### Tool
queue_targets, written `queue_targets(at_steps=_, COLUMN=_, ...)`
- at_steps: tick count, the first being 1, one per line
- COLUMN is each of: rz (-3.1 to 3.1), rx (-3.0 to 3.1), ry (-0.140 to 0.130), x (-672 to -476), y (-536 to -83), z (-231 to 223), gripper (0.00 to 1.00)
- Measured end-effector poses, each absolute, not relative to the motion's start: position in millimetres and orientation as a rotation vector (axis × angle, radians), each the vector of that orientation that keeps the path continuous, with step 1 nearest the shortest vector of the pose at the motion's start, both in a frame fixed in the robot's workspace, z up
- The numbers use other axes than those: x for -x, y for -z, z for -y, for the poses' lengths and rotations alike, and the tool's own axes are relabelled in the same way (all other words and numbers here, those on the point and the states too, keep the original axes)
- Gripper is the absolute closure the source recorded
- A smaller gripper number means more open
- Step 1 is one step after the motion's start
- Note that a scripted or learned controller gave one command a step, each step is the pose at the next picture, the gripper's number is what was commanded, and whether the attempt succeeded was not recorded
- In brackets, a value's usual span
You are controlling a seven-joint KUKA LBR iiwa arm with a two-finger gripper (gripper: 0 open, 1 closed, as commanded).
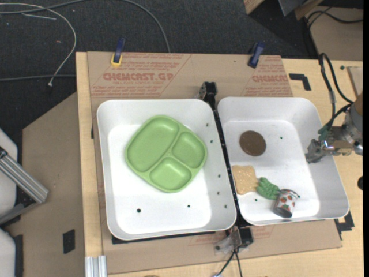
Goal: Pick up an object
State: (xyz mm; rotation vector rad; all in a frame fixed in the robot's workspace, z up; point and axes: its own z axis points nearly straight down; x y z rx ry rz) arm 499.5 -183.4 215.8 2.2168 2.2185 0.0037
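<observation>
Dark carpet surrounds a cardboard-topped bench (173, 68) bearing two shallow white bins side by side. From my remote station I see the left bin (115, 154) holding a green three-compartment plastic plate (166, 153). The right bin (300, 120) holds the candidate objects: a flat brown round disc (252, 143) near its middle, a tan square slice resembling toast (244, 179) against the inner wall, a small green leafy toy (267, 187) touching the slice, and a grey and red patterned object (286, 202) near the front rim.

The gripper (319, 148) sits at the right bin's outer rim, well apart from every object; whether it is open or closed I cannot tell from this view.

Recommended procedure: I would select the brown disc, since it lies isolated with clear space around it. Centre the gripper over it before descending. Avoid the front cluster, where neighbouring items could be nudged or caught together.
</observation>
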Motion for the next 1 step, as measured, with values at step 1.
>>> queue_targets(at_steps=1, rz=-2.220, rx=-2.217, ry=-0.003, x=-500.5, y=-268.7, z=183.6, gripper=1.00)
